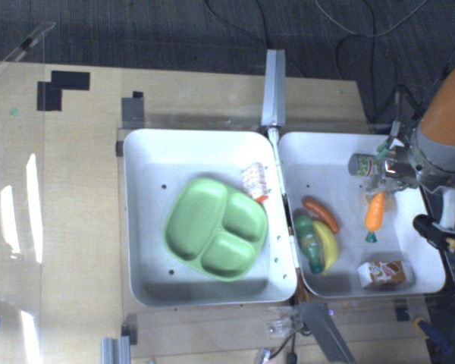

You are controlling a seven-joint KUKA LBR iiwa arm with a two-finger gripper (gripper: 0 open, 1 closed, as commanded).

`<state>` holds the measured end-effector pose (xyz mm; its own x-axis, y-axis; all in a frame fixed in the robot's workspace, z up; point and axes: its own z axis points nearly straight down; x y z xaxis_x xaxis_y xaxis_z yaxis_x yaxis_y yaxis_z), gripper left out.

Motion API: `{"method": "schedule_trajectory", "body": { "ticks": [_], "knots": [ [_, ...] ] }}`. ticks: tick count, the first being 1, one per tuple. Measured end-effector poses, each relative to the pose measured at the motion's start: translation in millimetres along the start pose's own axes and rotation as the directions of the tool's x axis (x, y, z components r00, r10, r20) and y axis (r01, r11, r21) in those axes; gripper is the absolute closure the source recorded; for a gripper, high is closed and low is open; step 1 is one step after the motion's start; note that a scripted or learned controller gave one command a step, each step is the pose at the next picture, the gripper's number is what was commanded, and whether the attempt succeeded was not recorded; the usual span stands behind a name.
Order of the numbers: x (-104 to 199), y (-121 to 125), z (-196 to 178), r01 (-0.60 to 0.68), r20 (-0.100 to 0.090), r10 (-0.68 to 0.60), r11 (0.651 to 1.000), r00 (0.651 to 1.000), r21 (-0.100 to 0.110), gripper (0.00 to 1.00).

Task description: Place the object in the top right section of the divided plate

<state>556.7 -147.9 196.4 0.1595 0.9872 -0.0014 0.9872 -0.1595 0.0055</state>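
Note:
A green divided plate [216, 226] lies in the left bin [148, 279], with one large section on its left and two smaller ones on its right. My gripper [385, 179] hangs over the far right part of the right bin [349, 283]. An orange carrot [374, 212] sits directly below the gripper, its green tip pointing toward the front. The carrot's upper end reaches right up to the gripper. A white and red packet [254, 180] lies in the left bin, beside the plate's top right corner.
The right bin also holds a sausage [321, 213], a green bottle [309, 243] beside a banana [328, 246], a brown carton [382, 274] and a can [360, 164] next to the gripper. A metal divider [274, 89] stands behind the bins.

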Motion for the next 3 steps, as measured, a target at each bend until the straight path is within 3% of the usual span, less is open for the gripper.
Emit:
{"method": "schedule_trajectory", "body": {
  "ticks": [1, 2, 3],
  "knots": [
    [89.7, -1.6, 11.7, -0.056, -0.002, 0.056, 0.998, 0.998, 0.003, 1.00],
    [171.1, -47.8, -52.1, -0.046, -0.003, 0.046, 0.999, 0.999, 0.001, 1.00],
    [245.9, -62.6, 11.7, -0.046, -0.002, 0.046, 0.999, 0.999, 0.005, 1.00]
  ]
}}
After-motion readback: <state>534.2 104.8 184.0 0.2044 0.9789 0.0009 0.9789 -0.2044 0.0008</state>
